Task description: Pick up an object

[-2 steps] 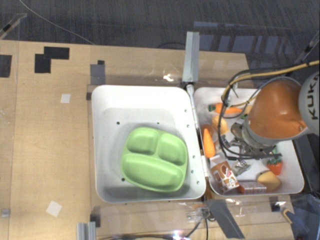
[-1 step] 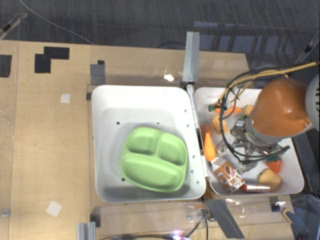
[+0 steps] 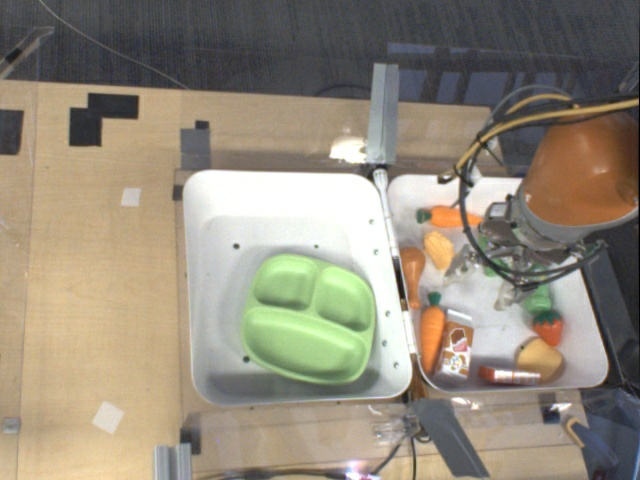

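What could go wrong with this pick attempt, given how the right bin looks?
The right bin is crowded: the gripper sits low among a corn cob, carrots and a green item, so it may nudge neighbours or close on nothing. Its cables hang near the toys and could snag.

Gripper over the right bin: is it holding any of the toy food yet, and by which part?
Cannot be told. The gripper hangs low over the right bin, its tips hidden under the wrist and cables.
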Robot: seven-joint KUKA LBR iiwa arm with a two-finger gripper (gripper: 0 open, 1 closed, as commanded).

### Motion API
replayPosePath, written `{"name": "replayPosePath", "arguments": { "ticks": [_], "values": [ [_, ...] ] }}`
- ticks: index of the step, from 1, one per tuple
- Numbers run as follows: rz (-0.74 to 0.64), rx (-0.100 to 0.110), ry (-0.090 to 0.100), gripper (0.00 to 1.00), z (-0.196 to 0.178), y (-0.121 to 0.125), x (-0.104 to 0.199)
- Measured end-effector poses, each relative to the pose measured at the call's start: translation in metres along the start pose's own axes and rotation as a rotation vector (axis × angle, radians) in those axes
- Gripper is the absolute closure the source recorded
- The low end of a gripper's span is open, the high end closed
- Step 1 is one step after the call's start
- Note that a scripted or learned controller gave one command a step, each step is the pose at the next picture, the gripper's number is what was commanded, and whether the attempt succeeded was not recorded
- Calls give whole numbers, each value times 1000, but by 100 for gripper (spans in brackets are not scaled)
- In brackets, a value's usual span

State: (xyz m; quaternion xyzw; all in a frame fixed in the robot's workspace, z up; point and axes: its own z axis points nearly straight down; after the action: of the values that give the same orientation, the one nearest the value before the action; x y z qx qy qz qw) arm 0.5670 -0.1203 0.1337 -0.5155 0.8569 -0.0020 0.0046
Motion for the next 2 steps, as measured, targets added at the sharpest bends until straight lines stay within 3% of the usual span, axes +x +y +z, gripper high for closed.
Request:
{"name": "replayPosePath", "arguments": {
  "ticks": [1,2],
  "values": [
    [88,11,-2,0,42,41,12],
    [141,18,-6,0,41,71,20]
  ]
}}
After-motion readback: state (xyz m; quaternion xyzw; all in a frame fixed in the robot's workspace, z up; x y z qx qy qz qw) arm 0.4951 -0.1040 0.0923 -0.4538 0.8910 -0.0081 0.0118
